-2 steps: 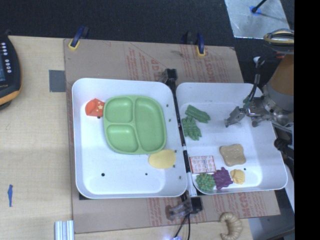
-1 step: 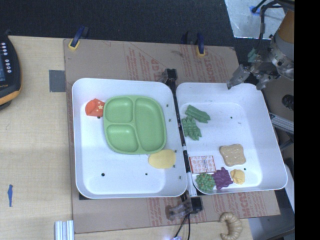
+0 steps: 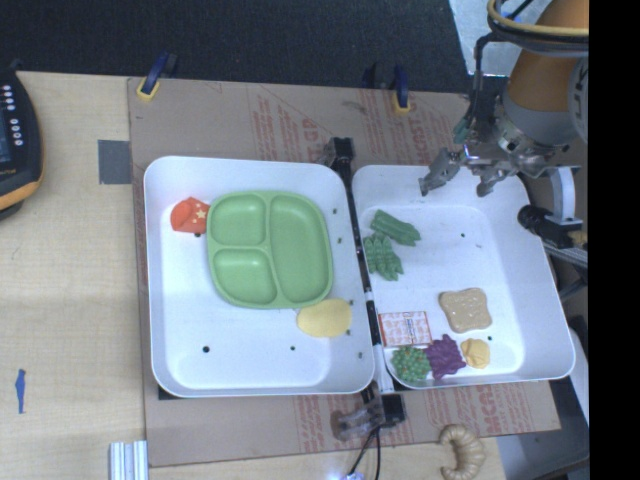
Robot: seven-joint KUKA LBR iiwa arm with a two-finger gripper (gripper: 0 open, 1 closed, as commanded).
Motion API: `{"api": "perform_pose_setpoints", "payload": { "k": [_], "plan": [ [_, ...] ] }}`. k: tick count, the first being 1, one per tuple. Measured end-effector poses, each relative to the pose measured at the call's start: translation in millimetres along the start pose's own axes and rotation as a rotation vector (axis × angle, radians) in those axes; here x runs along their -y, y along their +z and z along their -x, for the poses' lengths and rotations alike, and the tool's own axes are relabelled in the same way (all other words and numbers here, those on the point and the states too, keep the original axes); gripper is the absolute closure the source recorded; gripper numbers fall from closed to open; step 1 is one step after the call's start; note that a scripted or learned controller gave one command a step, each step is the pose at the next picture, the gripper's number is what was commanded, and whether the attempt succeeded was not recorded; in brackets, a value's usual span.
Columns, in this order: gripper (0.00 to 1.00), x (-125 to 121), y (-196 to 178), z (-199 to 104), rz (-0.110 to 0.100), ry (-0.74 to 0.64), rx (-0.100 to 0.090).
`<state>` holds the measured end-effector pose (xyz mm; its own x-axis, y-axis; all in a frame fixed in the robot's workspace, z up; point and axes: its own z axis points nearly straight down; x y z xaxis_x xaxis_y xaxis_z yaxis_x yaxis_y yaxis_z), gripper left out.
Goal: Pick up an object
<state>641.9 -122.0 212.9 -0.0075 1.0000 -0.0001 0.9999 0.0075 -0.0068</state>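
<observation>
Croissant (image 3: 462, 451) nearest — gripper (image 3: 462, 173) spread above right bin (image 3: 520, 298).

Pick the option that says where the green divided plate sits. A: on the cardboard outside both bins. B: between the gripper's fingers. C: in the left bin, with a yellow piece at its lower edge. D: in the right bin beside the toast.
C: the green divided plate lies flat in the left bin, and the yellow piece rests against its lower right edge.
</observation>
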Motion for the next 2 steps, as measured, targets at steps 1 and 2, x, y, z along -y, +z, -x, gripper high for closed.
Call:
{"api": "perform_pose_setpoints", "payload": {
  "k": [1, 2],
  "plan": [
    [0.00, -14.9, 30.8, -23.8, 0.001, 0.000, 0.000],
    [0.00, -13.1, 63.6, 42.4, 0.000, 0.009, 0.001]
  ]
}}
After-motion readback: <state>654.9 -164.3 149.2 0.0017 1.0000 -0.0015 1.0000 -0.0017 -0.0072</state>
